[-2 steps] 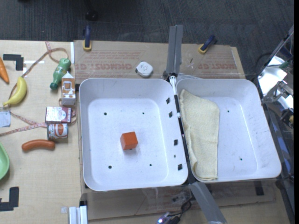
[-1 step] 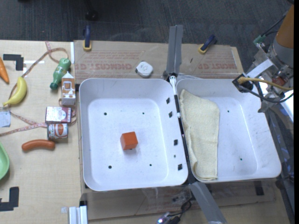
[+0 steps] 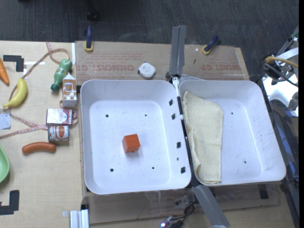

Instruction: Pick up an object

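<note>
Your cube [image 3: 131,143] sits alone near the middle of the left bin [image 3: 95,175], flat on the floor. A folded towel [image 3: 204,137] lies along the right bin's [image 3: 251,170] left side. Arm bits [image 3: 282,75] hang at the right edge, well apart from it; can't tell the claw's state.

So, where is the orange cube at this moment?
In the camera view, the orange cube lies near the middle of the left bin, apart from its walls; the folded towel is in the right bin.
</note>
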Available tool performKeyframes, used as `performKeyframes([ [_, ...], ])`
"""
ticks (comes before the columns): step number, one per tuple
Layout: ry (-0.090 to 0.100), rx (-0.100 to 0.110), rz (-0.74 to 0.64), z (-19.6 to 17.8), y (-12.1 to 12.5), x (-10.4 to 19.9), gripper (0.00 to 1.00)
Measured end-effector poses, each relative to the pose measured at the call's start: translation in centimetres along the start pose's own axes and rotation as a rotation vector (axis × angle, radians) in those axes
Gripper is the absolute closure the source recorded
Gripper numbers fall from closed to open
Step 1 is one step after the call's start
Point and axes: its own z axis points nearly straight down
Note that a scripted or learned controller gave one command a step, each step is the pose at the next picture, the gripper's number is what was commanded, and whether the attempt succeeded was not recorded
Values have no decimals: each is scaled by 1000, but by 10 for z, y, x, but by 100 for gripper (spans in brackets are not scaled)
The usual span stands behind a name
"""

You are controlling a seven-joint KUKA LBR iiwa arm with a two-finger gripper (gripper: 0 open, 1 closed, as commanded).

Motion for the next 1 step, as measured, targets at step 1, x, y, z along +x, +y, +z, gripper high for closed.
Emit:
performKeyframes([
  [1, 0, 0, -31, 100, -86, 0, 0],
])
